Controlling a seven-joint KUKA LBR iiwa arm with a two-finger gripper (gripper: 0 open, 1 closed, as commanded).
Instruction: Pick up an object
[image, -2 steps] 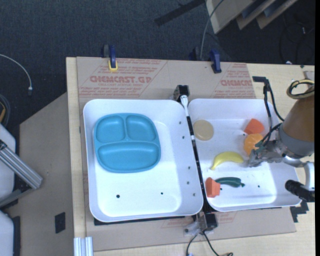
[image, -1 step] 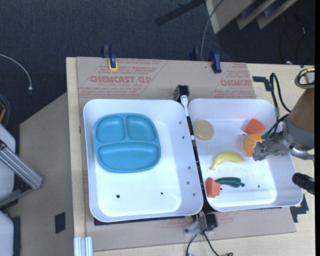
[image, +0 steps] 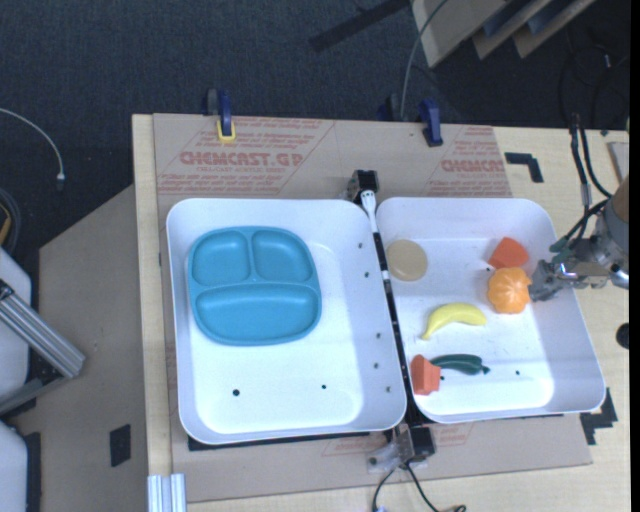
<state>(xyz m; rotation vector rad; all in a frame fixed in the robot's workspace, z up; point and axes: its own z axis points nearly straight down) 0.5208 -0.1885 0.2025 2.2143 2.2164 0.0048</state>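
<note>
Gripper (image: 548, 278) sits just beside the orange fruit (image: 508, 290), right bin (image: 570, 385).

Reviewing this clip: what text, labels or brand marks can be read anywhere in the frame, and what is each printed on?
"CHEMCAST GP", red, on the brown protective sheet behind the left bin.
Same red print, partly cut off, behind the right bin: about "CHEMCAS".
Smaller red lines under both: too blurred to read.
</note>
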